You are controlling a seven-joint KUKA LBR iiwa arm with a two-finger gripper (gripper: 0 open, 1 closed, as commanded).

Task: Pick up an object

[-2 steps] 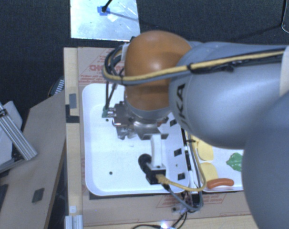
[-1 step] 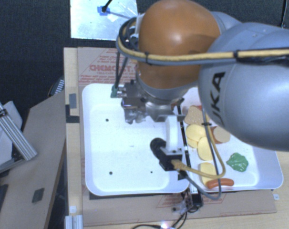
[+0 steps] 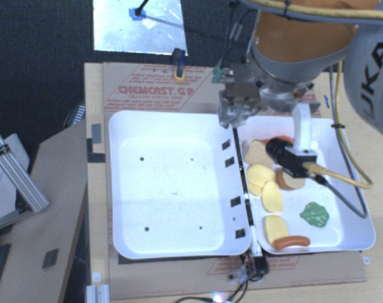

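I see the end effector (image 3: 241,109) hanging over the far edge of the right bin (image 3: 352,201), close to the divider between the two bins; can't tell whether it is open or closed from this angle, and nothing visible gripped in it. Above it the grey arm (image 3: 318,24) with its orange band fills the top right. A white bracket with a black unit (image 3: 294,156) hangs off the wrist, low over the right bin, yellow cable (image 3: 343,180) trailing from it toward the bin's right wall.

Objects, all in the right bin: tan bread-like slice (image 3: 257,151) at the far left part, just below the end effector. Round yellow piece (image 3: 260,175) next toward me, another yellow piece (image 3: 273,198) touching it. Brown round piece (image 3: 291,182) beside those, partly under the black unit. Red bit (image 3: 282,139) behind the black unit, too hidden to tell what. Green leafy piece (image 3: 315,214) toward the right. Yellow block (image 3: 276,226) and a sausage (image 3: 291,241) at the near edge, touching.

Left bin (image 3: 169,188) sits beside the right bin on the worktop (image 3: 65,169), on cardboard (image 3: 153,87).
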